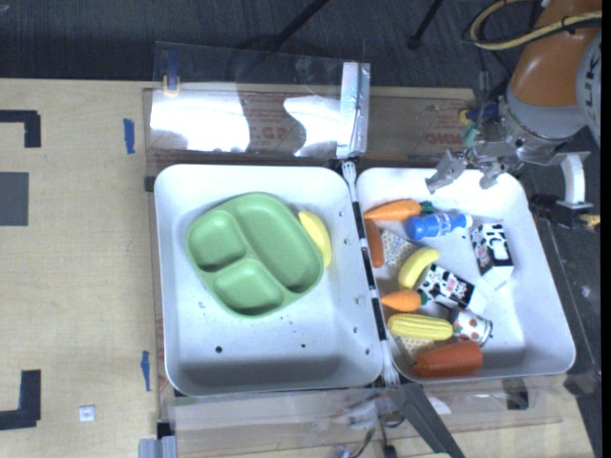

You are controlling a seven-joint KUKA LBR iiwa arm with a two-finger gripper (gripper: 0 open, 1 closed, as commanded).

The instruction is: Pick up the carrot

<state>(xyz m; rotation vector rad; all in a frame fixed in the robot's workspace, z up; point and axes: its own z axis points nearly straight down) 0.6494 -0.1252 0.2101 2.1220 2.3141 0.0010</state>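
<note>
Carrot (pixel 391 210): lies in the right bin (pixel 544 294) near its upper left corner, below and to the left of the gripper (pixel 468 172), apart from it, tip pointing left.
Gripper: over the upper rim of the right bin, two fingers (pixel 444 174) splayed apart, nothing between them.
Blue bottle (pixel 432 225): just under the carrot, below-left of the gripper.
Banana (pixel 417 265), corn cob (pixel 418 327), red pepper (pixel 449 358): further down from the gripper, same bin.
Green divided plate (pixel 253 253): left bin (pixel 181 303), well left of the gripper; a yellow piece (pixel 317 237) touches its right edge.
</note>
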